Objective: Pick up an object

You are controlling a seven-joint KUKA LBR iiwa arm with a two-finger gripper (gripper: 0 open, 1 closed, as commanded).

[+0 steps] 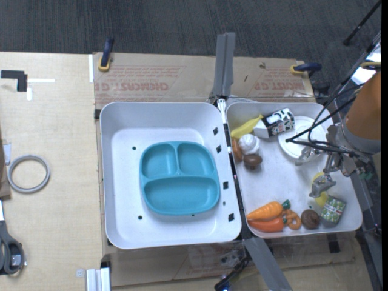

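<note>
The arm (364, 114) reaches in over the right bin (273, 180), and the jaws of the gripper (319, 185) hang low just above the small yellow piece (321, 197) at the bin's near right, next to the green checked packet (333, 210); whether they are spread or pressed together I cannot tell, and nothing shows between them. By my reading this is the approach, with the grasp not yet made: the next move calls for a straight drop onto one piece without clipping the brown ball (310, 218) or the carrot (267, 211) alongside. Farther back in that bin lie a white plate (291, 144), a black-and-white carton (279, 121) and a banana (245, 128). Left of it, the other bin (121, 180) holds a blue divided tray (180, 177). Beyond, the pale table (48, 126) carries a tape ring (27, 173), then cardboard (145, 77) and dark floor (151, 11).
</note>
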